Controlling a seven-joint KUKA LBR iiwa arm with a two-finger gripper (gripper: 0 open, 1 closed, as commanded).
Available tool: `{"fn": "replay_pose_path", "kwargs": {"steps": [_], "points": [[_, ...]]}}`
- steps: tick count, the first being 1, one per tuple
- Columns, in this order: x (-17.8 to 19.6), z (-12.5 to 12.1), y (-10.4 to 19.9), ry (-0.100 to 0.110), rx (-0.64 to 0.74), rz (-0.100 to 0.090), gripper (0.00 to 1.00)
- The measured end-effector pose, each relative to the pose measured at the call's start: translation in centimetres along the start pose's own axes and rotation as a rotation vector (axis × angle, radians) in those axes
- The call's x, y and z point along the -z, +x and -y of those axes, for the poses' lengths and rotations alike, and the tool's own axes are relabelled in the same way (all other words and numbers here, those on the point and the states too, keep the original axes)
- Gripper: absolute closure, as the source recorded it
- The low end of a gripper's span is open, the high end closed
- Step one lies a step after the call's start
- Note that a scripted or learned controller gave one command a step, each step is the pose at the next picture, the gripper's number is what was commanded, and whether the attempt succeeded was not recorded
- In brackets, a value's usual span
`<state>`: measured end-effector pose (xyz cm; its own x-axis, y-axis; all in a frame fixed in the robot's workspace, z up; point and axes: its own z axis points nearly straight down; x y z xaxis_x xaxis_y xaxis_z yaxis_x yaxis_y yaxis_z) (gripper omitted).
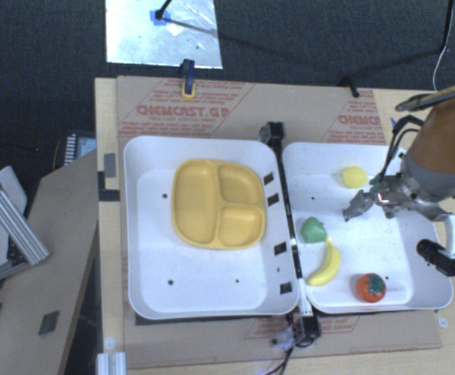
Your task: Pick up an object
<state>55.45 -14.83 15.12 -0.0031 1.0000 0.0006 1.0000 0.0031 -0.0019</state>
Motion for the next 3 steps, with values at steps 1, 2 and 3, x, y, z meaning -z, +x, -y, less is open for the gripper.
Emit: {"fn": "replay_pose_path", "kwargs": {"steps": [1, 2, 3], "points": [[-5.9, 0.7, -0.2, 0.001, -0.002, 0.000, 0.00], [-6.7, 0.7, -0.2, -0.002, -0.003, 0.000, 0.00], [-5.6, 0.6, -0.2, -0.005, -0.004, 0.001, 1.00]]}}
